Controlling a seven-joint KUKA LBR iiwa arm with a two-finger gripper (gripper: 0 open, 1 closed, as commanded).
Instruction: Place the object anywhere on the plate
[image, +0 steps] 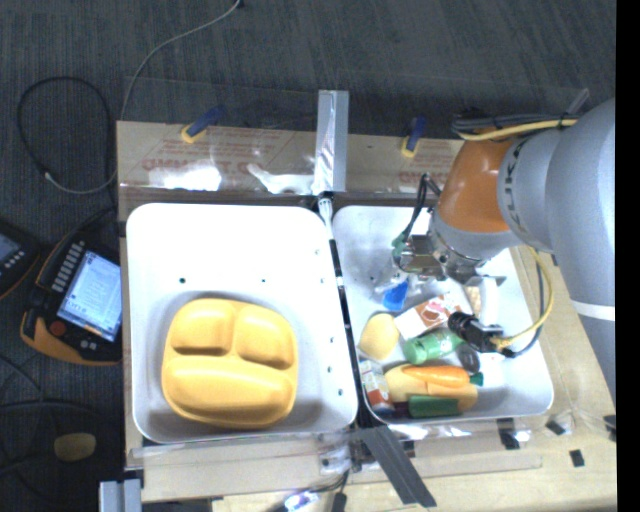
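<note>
A yellow plate (230, 360) with three hollows lies in the left bin (200, 235), toward its front. My gripper (424, 264) hangs over the back part of the right bin (365, 240), below the orange wrist band. Just in front of it and to its left lies a small blue thing (396, 295), partly hidden by the gripper body. A white and red carton (424, 316) sits right in front of the gripper. Nothing shows as held.
The front of the right bin holds a heap: a pale yellow round thing (378, 336), a green bottle (432, 347), an orange carrot (437, 377), a dark green stick (432, 405). The divider (340, 300) between the bins runs front to back.
</note>
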